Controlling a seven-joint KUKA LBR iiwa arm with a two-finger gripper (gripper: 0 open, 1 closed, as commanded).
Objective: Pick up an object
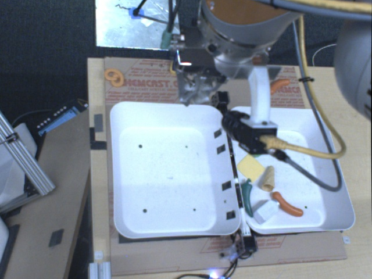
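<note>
Progress: not yet done, as I judge it; nothing shows held in the hand (197, 93), and every loose thing lies on a surface. Choosing, descending, closing and lifting all remain.
Tabletop: tan tabletop (70, 179) carrying a brown printed cardboard sheet (151, 77) under both bins.
Arm: grey arm with orange band (250, 4) reaching in from the upper right of the frame.
Left bin: shallow white plastic left bin (168, 167), centre-left of the frame; I see only a bare white floor with a few dark dots.
Right bin: shallow white plastic right bin (325, 179), lower right, holding all the likely targets, clustered near its left wall.
Hand: over the upper rim of the left bin, top centre, well apart from the cluster; spread or pressed together, I cannot tell.
Pale yellow flat wedge (251, 166): uppermost of the cluster.
Orange sausage-shaped piece (288, 204): lower right of the cluster.
Dark green curved strip (246, 195): against the left wall.
Tan cork-like cylinder (267, 179): just beside the wedge.
Small pale grey block (266, 213): lowest, near the front wall.
Orange ring (114, 76): on the cardboard, upper left, outside the bins.
</note>
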